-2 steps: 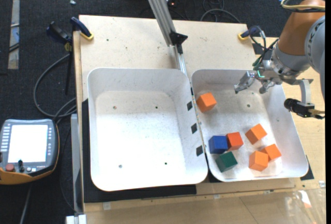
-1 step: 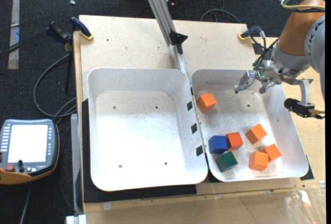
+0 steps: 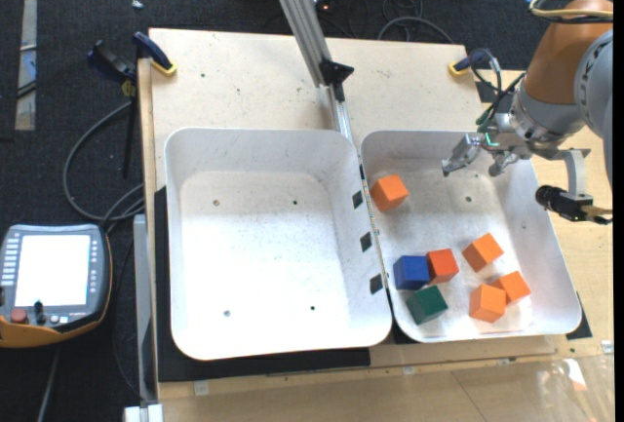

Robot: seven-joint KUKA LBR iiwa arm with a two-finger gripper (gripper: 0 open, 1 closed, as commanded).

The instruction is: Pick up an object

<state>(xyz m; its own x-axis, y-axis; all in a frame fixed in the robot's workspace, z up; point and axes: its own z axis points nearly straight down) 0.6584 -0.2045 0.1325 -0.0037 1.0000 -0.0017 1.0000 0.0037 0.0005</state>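
Arm (image 3: 570, 69) reaches from the right, its hand (image 3: 475, 157) spread apart above the right bin (image 3: 558, 245).

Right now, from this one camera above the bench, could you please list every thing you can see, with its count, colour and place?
Bins: 2, white; left bin and right bin, side by side on the bench.
Orange blocks: 5; one alone at the upper left of the right bin, four grouped near its lower edge.
Blue block: 1, right bin, beside the green one.
Green block: 1, dark green, right bin, near the lower edge.
Clamps: 2, blue and yellow, at the bench's far corners.
Metal pole: 1, grey, slanting down to the gap between the bins.
Teach pendant: 1, grey and orange, on the floor at left.
Gripper: 1, over the right bin's upper part, holding nothing.
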